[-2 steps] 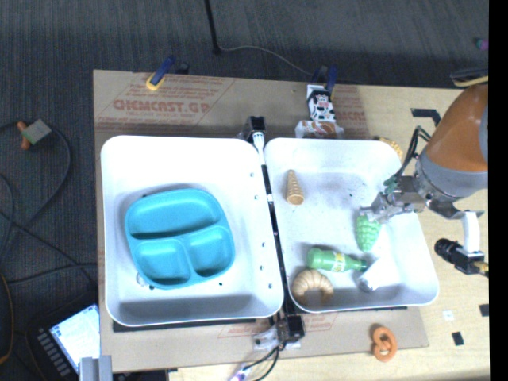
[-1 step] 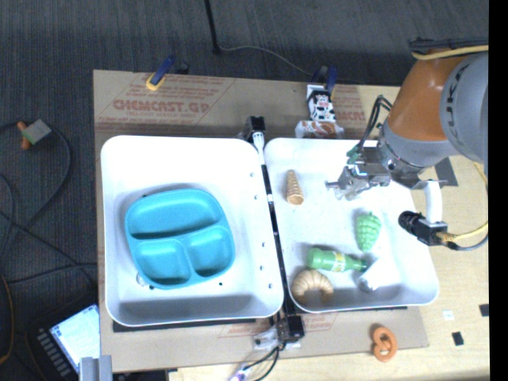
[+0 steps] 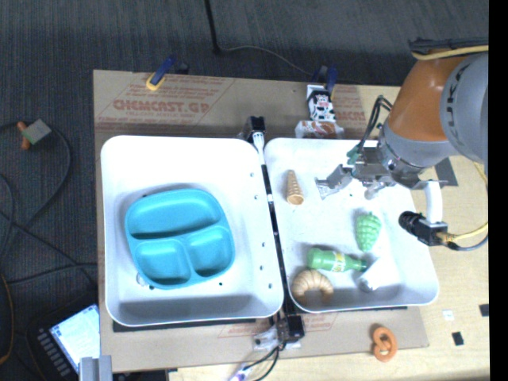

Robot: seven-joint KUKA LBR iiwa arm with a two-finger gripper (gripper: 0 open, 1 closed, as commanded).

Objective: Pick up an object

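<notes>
The gripper [image 3: 355, 179] hangs over the upper part of the right bin [image 3: 425, 288]. Its metal fingers appear spread apart with nothing between them, so it is open and empty.

Just below it and a little to its right sits a green ridged toy [image 3: 367, 231], the nearest candidate to pick. Further down lies a green bottle [image 3: 336, 260] on its side, touching a small white object [image 3: 373, 276]. A tan croissant-shaped toy [image 3: 313, 284] rests at the bin's lower left. An ice cream cone toy [image 3: 294, 187] lies to the gripper's left, apart from the rest.

To do this well, the arm would likely centre over one isolated item, such as the ridged toy or the cone, then descend straight before closing.

The left bin [image 3: 119, 292] holds a blue divided tray [image 3: 179, 237].
</notes>
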